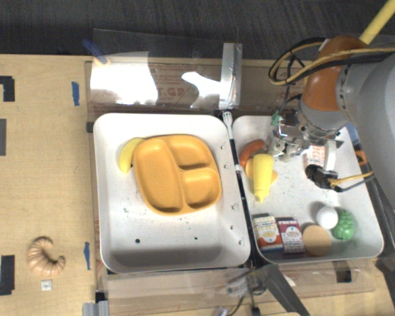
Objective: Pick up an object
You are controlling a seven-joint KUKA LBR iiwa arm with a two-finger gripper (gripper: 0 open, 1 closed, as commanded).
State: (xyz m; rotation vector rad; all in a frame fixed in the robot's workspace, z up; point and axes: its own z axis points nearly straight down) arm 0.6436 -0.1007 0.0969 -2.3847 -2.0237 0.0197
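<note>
Approach step. The claw (284, 143), finger state indeterminate, hangs over the right bin (365, 245) near its far-left corner, just beside the yellow bottle (261, 174); next it must descend and close on it.

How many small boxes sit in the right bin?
2: a red-and-white box and a red box, side by side at the right bin's near edge. Others may hide beneath the arm.
</note>
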